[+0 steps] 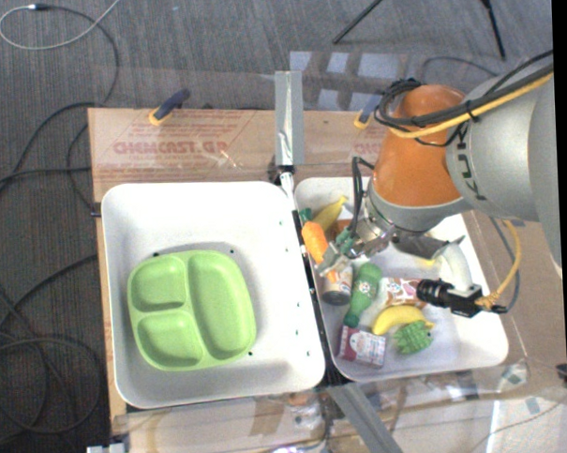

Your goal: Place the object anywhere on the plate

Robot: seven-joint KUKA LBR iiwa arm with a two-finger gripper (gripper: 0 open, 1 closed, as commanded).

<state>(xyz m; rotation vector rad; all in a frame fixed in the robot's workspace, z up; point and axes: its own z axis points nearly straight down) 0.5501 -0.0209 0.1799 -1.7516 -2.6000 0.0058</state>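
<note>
Camera view: gripper (346, 253) is low in the right bin (486, 348), at its left side near the divider wall, buried in the toy-food pile. Arm's orange band and wrist cover most of it from above. Can't tell from here whether it's gripping or free, and nothing is clearly seen between its tips.

Items around the tip: orange carrot-like piece (314, 238) just left of it, small can (337, 283) just below, green bottle (363, 291) below-right, yellow banana (330, 212) above. Another banana (400, 318), a green lumpy piece (413, 337) and a pink carton (362, 347) lie further toward the bin's near edge. Which one is the target — can't say; carrot and can are the nearest candidates.

Key relation: green plate (191, 309) sits in the left bin (132, 204), centre-left, well apart from the gripper, lying left and slightly toward the near edge. The shared bin walls stand between them. Plate's long axis runs roughly left-right; three compartments, all bare.

Judgement: object isn't on the plate yet. Next move needs a lift clear of the wall, then a leftward carry; any compartment works.
</note>
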